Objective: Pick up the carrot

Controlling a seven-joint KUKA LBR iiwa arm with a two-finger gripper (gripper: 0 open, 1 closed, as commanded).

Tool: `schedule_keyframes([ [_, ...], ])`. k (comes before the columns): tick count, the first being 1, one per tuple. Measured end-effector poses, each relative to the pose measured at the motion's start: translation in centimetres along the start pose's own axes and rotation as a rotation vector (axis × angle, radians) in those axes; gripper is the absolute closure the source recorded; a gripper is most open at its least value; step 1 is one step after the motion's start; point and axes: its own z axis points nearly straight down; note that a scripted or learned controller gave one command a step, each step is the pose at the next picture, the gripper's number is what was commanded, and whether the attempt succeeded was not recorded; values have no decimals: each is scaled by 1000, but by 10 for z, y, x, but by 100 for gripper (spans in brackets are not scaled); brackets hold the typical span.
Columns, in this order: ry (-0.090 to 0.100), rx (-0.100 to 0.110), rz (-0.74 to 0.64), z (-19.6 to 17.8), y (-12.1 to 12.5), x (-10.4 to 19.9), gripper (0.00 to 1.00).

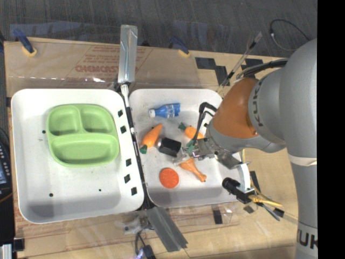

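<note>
An orange carrot [152, 136] with a green stem end lies tilted in the left part of the right bin [161, 198]. My gripper [192, 154] hangs low over the middle of that bin, to the right of the carrot and apart from it. A slim orange piece [193, 169] lies just under and in front of the gripper. Another orange piece [192, 131] sits just behind it. The arm's orange band [237, 115] and grey body cover the bin's right side.
A black block [170, 145] lies between carrot and gripper. A blue bottle [165, 111] lies at the back and an orange-red ball [169, 178] at the front. The left bin [32, 161] holds a green divided plate [82, 134]. A metal divider [127, 53] stands between the bins.
</note>
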Motion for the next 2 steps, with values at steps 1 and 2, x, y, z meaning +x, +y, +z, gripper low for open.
schedule_keyframes([
  [1,-2,-8,-5,-92,44,89,100],
  [2,-2,-6,396,-125,24,94,100],
])
